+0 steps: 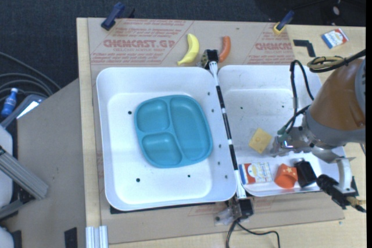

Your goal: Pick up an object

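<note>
The arm (340, 107) reaches in from the right over the right bin (256, 81), its orange band above the grey wrist. The gripper (283, 145) hangs low over the bin's floor, and whether it is open or closed cannot be told from this angle. Just to its left lies a yellow block (260, 140), tilted like a diamond, near the gripper but with nothing around it. Below the gripper, toward the bin's near edge, sits an orange-red lump (285, 176), and to the left of that a flat white card with red print (256, 172). A black piece (304, 174) lies just right of the lump.

The left bin (116, 96) holds a blue divided plate (172, 130) with three compartments, roughly in its middle. Behind the bins, on the brown board (139, 43), a banana (189, 50) and a small orange carrot-like thing (224, 49) rest apart from each other.
</note>
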